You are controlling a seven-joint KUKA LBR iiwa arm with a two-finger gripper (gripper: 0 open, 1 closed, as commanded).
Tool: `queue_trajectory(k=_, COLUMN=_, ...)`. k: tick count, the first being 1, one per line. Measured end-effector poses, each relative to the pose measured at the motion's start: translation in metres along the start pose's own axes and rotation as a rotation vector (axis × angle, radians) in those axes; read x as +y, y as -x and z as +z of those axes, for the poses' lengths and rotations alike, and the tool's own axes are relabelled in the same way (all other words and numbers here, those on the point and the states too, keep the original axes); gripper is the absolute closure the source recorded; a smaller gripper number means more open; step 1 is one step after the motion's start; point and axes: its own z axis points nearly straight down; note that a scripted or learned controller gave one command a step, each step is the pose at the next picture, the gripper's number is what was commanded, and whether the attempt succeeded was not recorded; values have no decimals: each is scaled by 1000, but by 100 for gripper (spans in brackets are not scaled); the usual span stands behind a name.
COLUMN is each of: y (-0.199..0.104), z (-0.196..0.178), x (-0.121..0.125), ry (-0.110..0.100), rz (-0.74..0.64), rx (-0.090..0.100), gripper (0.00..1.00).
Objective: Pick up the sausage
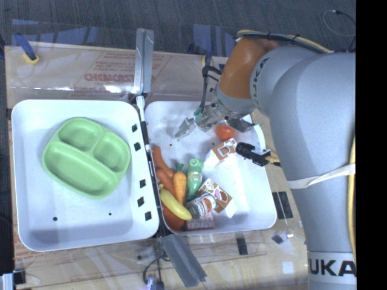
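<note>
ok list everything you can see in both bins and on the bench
green plate: 1, light green with three compartments, in the left bin
left bin: 1, white, left half of the bench
right bin: 1, white, right half of the bench
sausage: 1, orange-red, along the right bin's left wall
carrot: 1, orange, beside the sausage
banana: 1, yellow, near the right bin's front left corner
green bottle: 1, green, middle of the right bin
can: 1, brown and white label, front of the right bin
tomato: 1, red, under the arm's wrist
carton: 1, white and brown, right of the bottle
end effector: 1, grey metal, over the right bin's back part
</note>
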Motion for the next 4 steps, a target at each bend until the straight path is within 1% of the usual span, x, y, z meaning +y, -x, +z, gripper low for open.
queue_trajectory(k=1, y=-16, z=-30, x=-13, ry=-3, rz=56, rx=2, gripper=0)
queue_trajectory(k=2, y=-38, z=1, x=8, ry=-3, rz=-200, rx=2, gripper=0)
queue_trajectory(k=3, y=-38, z=-10, x=9, ry=-3, rz=-204, rx=2, gripper=100)
queue_trajectory(k=4, y=-107, z=-100, x=24, ry=0, rz=-165, rx=0, gripper=100)
